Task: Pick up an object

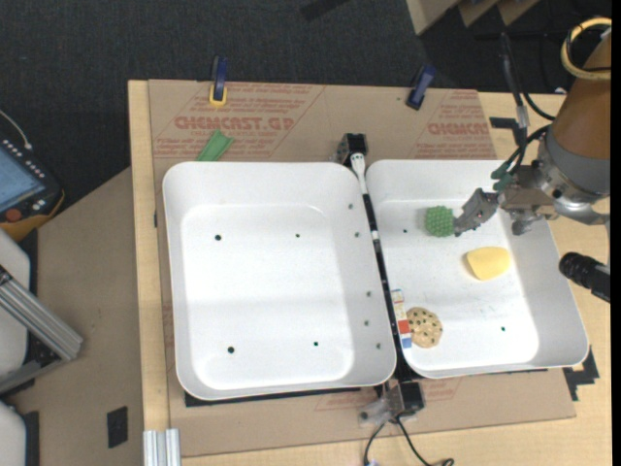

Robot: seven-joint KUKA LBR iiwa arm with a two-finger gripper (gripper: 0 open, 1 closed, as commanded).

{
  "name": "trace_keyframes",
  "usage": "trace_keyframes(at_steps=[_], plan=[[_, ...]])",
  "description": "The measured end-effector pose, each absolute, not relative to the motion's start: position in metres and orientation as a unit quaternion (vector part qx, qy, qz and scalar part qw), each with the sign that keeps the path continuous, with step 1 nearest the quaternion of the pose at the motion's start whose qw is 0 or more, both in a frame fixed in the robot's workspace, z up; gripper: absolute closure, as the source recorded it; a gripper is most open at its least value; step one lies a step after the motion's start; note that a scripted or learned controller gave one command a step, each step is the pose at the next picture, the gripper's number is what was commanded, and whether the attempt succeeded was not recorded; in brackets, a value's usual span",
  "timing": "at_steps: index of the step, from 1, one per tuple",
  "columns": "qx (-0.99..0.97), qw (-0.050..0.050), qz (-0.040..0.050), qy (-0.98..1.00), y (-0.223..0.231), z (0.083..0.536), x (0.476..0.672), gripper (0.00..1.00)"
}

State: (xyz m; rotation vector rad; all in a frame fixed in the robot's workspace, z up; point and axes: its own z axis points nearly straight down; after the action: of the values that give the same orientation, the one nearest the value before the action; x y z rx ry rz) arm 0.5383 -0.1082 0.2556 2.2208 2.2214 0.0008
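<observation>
Three objects lie in the right bin (543,348). A green knobbly object (440,221) sits near the middle of its far half. A yellow rounded piece (487,262) lies to the right of the bin's centre, and a speckled cookie (423,326) rests at the near left. My gripper (497,218) hangs over the far right part of this bin. Its fingers are spread and nothing is between them. The left fingertip (473,212) is just right of the green object, above the yellow piece.
The left bin (194,192) adjoins the right one along a black divider. A small red and blue item (404,329) lies by the cookie at the bin's edge. A green strip (213,146) rests on the cardboard beyond the left bin. Blue clamps (219,81) hold the cardboard's far edge.
</observation>
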Motion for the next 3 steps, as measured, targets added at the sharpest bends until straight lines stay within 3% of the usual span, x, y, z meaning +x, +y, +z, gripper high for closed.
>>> trace_keyframes(at_steps=[1, 2, 3], plan=[[0.707, -0.006, -0.0029, 0.707, -0.084, 0.180, 0.475, 0.00], [0.704, 0.000, 0.0024, 0.710, -0.008, 0.185, 0.532, 0.00], [0.707, 0.001, 0.0012, 0.707, -0.013, 0.195, 0.531, 1.00]])
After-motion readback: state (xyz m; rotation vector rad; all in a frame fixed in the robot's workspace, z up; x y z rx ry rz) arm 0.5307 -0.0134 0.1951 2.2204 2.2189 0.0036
